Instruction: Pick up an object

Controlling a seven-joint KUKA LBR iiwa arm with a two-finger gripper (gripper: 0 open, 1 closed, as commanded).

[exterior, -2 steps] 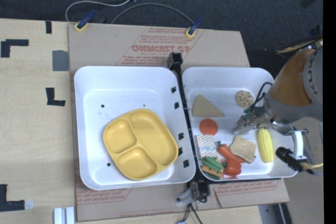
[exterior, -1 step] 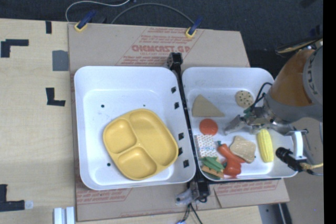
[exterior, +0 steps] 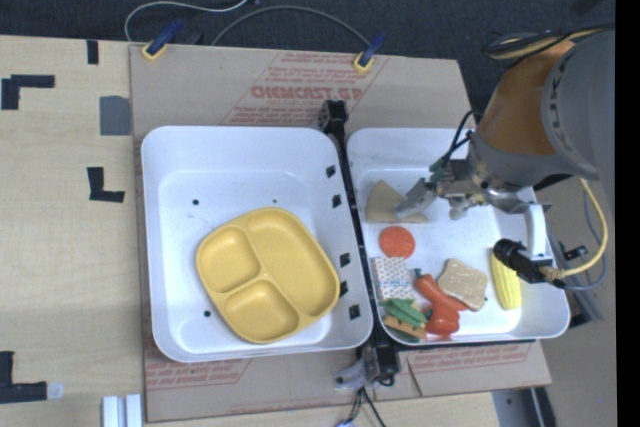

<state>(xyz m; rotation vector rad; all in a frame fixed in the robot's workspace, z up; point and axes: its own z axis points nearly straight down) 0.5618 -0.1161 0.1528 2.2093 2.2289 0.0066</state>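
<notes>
pincer (exterior: 418, 205) low in right bin (exterior: 400, 147), fingers part-open, nothing between them | nearest thing: tan wedge (exterior: 381, 202), just left of the fingertips, maybe touching, long axis running up-down | red disc (exterior: 397, 241) just below | judgement: wedge is the likely target, short leftward shift needed

Open floor in right bin's (exterior: 400, 147) upper half; toy food (exterior: 432, 293) crowded along its lower edge.

Two white bins (exterior: 165, 215): one yellow plate (exterior: 266, 273) in the left, about seven toy foods (exterior: 440, 290) in the right.
</notes>
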